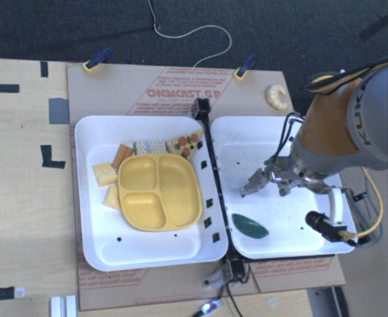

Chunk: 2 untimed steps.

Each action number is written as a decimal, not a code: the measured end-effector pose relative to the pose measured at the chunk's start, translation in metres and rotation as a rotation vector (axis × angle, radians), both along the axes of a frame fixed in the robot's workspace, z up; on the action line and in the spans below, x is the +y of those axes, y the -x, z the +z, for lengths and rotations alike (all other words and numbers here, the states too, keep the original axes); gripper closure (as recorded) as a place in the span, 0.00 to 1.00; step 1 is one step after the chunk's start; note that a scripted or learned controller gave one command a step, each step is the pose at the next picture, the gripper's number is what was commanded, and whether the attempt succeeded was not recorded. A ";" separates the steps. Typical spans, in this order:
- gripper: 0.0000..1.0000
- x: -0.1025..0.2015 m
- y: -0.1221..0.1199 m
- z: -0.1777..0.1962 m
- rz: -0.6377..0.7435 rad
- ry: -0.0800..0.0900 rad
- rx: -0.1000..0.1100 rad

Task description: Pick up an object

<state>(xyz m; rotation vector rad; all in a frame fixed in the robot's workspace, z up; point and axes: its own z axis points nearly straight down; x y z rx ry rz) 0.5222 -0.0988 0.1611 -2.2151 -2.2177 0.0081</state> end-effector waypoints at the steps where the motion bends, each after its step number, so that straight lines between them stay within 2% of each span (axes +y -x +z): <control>1: 0.00 -0.004 -0.006 -0.049 0.000 0.001 -0.001; 2: 0.00 -0.003 -0.005 -0.078 0.000 0.001 -0.005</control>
